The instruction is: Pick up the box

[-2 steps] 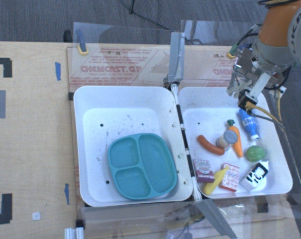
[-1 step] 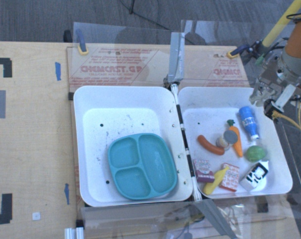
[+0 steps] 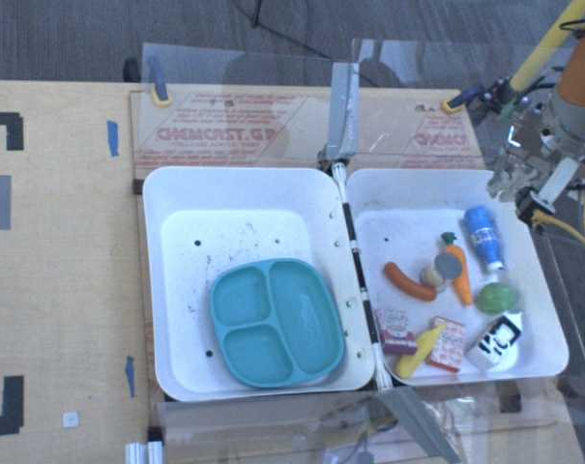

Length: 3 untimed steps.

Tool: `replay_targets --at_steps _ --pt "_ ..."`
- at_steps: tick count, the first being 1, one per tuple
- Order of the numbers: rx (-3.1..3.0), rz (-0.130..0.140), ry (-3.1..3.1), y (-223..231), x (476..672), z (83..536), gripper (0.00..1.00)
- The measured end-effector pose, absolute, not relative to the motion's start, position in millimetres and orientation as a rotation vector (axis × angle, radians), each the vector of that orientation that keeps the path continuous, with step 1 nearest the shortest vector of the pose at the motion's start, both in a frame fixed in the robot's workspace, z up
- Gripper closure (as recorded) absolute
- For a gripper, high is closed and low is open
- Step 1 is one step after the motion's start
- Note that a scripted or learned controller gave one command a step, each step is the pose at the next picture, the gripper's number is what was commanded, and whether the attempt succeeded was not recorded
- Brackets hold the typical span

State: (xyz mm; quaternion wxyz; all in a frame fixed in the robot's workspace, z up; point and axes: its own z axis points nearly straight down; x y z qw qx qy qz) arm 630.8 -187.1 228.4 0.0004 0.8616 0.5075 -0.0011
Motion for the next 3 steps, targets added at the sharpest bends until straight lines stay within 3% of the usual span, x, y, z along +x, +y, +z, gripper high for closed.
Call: replay_targets --at_steps 1,2,3 --pt "2.763 0.001 1.49 -207 668.0 211 1.0" --pt "2.762 0.001 1.491 -207 668.1 211 0.0" --pt "2.796 0.003 1.426 -212 668.5 232 0.0"
